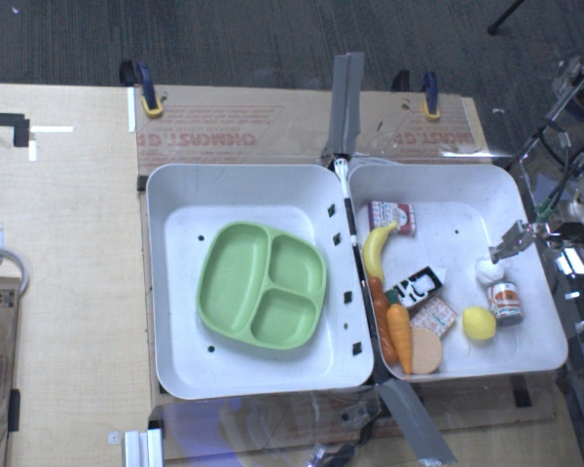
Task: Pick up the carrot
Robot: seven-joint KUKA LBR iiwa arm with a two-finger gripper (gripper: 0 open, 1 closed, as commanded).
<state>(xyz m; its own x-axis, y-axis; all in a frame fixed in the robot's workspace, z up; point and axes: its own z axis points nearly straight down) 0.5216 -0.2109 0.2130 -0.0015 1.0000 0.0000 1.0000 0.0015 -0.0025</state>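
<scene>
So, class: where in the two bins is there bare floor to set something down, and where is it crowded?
Bare: the left bin floor around the green plate, and the right bin middle. Crowded: its left side with banana, carrot and boxes, plus lemon and can near the claw.

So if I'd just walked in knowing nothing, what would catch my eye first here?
Probably the pale green plastic plate with three compartments, alone in the left white bin. Next, the jumble of toy food along the right white bin's left and front sides: a yellow banana, an orange carrot lying against the divider, and a small yellow lemon. The metal gripper reaches in at that bin's right edge.
</scene>
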